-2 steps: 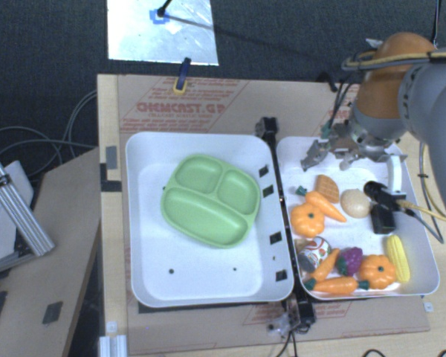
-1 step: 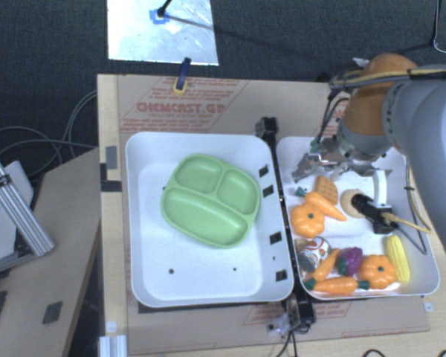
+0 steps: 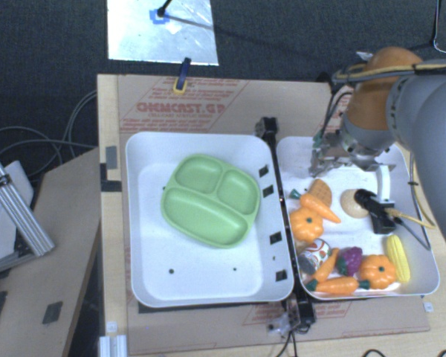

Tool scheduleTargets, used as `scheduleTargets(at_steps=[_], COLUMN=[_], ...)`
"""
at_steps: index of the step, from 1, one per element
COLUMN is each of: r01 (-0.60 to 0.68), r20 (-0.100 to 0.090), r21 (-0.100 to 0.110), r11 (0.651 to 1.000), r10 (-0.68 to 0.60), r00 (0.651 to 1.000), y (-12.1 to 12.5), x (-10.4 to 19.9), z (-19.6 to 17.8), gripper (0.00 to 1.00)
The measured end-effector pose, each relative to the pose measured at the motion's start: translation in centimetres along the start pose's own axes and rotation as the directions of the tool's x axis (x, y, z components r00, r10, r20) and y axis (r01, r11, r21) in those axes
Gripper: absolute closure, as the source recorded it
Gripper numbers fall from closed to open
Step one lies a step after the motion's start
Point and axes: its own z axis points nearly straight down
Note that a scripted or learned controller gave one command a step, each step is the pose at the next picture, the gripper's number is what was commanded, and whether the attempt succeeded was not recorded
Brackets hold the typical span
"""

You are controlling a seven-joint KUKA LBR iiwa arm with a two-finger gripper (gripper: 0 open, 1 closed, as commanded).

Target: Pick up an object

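My gripper (image 3: 321, 168) hangs over the back left part of the right bin (image 3: 431, 270), just above a tan waffle-like piece (image 3: 322, 192). Below that lie an orange carrot (image 3: 321, 208) and an orange pumpkin (image 3: 305, 227). A beige round piece (image 3: 350, 203) sits to the right of the carrot. Along the bin's front lie a yellow corn cob (image 3: 398, 257), a second pumpkin (image 3: 377, 271), purple grapes (image 3: 350, 258) and more carrots (image 3: 336, 285). Nothing is seen held by the gripper.
The left bin (image 3: 152, 274) holds a green divided plate (image 3: 210, 199). A black divider with clips (image 3: 276, 199) runs between the bins. The grey arm (image 3: 424, 117) covers the right bin's back right corner. A foil sheet (image 3: 162, 21) lies beyond the bench.
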Motion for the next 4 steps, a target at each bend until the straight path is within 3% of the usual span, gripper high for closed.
scheduleTargets(at_steps=[2,4], r01=[0.001,-0.003], r20=[0.0,-0.002], r21=[-0.003,0.007], r11=[1.0,1.0], r10=[-0.001,0.003], r00=[1.0,1.0], y=[1.3,-9.0], x=[-0.2,3.8], z=[-11.6,-13.2], gripper=[1.0,1.0])
